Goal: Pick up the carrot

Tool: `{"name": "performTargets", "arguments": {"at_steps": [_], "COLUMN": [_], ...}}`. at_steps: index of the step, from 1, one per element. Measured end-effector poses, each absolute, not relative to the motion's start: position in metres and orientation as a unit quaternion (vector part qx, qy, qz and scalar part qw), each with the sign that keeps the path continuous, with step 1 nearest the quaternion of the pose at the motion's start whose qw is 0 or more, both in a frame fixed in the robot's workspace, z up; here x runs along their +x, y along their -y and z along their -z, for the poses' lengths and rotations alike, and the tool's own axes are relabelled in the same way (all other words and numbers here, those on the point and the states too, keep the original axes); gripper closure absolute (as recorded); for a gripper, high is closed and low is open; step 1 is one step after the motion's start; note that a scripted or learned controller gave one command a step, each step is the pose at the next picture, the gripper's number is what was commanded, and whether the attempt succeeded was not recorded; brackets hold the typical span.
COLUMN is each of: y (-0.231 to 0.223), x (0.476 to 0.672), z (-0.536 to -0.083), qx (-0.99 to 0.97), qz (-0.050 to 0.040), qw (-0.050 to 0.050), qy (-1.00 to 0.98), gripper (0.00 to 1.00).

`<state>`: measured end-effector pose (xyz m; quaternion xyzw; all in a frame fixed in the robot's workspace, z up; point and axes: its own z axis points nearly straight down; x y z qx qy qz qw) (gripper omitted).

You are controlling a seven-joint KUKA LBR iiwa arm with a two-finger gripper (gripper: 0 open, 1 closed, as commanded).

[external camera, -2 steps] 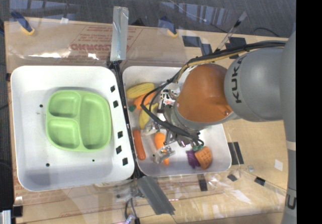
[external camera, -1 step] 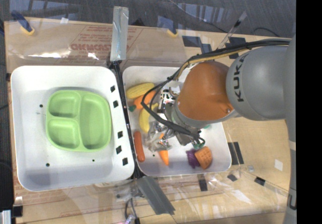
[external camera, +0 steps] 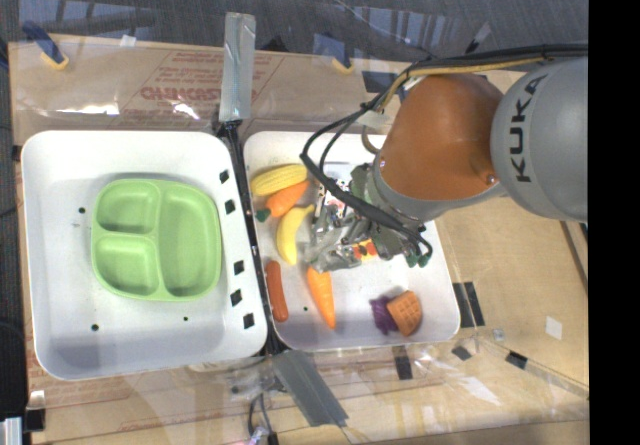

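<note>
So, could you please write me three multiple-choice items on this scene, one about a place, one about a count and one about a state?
1. Where does the orange toy carrot lie?
A. in the right white bin
B. on the green divided plate
C. on the bare bench

2. How many compartments does the green plate have?
A. two
B. three
C. five

3. How does the carrot stand with the gripper?
A. lifted high above the bin
B. lying on the bin floor just below the gripper
C. dropped into the left white bin

Answers: 1 A, the carrot rests on the right bin's floor; 2 B, two ridges part the plate into three; 3 B, it lies flat, its top end near the gripper.
</note>
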<state>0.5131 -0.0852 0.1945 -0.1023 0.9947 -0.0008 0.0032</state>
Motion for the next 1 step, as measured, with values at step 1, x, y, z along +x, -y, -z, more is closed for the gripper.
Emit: {"name": "performTargets", "arguments": {"at_steps": [1], "y": [0.0237], "x": [0.5027], "z": [-0.2058], "qx": [-0.004], "qz": [-0.0003], "qw": [-0.001], "qy": [-1.000], "gripper": [1.00]}}
